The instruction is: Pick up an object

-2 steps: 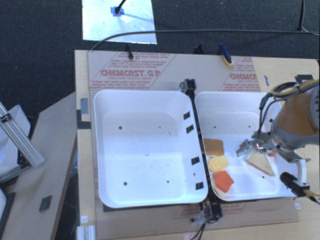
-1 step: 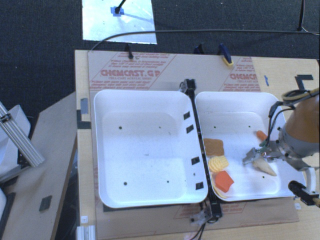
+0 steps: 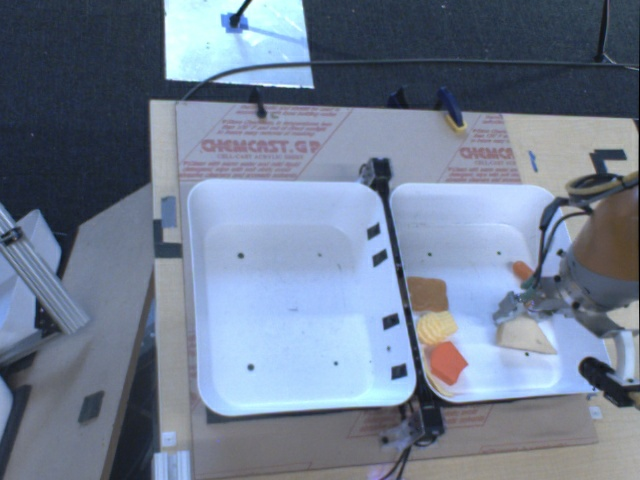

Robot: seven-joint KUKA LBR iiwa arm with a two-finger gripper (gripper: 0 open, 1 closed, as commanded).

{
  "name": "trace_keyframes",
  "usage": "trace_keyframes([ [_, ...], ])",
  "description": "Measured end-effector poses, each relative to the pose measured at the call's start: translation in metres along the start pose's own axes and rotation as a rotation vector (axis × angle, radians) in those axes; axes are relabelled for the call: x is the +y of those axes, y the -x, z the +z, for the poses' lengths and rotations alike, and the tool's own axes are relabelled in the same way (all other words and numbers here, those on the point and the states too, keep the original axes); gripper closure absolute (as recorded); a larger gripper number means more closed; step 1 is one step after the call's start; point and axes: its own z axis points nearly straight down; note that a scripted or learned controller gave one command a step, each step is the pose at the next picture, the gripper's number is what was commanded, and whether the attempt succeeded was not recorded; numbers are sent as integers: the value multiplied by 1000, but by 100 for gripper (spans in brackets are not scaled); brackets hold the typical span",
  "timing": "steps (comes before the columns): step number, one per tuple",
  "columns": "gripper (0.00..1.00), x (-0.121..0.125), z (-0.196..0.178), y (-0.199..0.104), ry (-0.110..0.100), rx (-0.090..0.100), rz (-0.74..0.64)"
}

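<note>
The grey arm with its orange band (image 3: 608, 248) enters from the right and is cut off by the frame edge. Its wrist hides much of the gripper (image 3: 512, 308), so whether the fingers are spread or pressed together cannot be told. The gripper sits low in the right shallow white bin (image 3: 470, 208), just above a pale tan wedge-shaped piece (image 3: 527, 338); contact between them is unclear. A small orange piece (image 3: 523, 269) peeks out beside the arm, partly covered. Three more things lie near the bin's left wall: one flat brown square piece (image 3: 428, 293), one ridged yellow piece (image 3: 436, 326) and one red-orange block (image 3: 448, 362). That makes five objects, all in the right bin. The left shallow white bin (image 3: 290, 208) stands beside it on the bench (image 3: 300, 133)
</note>
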Motion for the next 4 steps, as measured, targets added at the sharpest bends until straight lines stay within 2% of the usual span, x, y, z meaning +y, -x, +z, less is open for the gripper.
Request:
trace_keyframes([
  [1, 100, -12, -56, -75, 0, 2, -10],
  [2, 100, -17, -72, -90, -1, 1, -6],
  [3, 100, 9, -101, -136, 1, 1, -9],
  [4, 100, 132, -158, -185, 12, 0, -12],
])
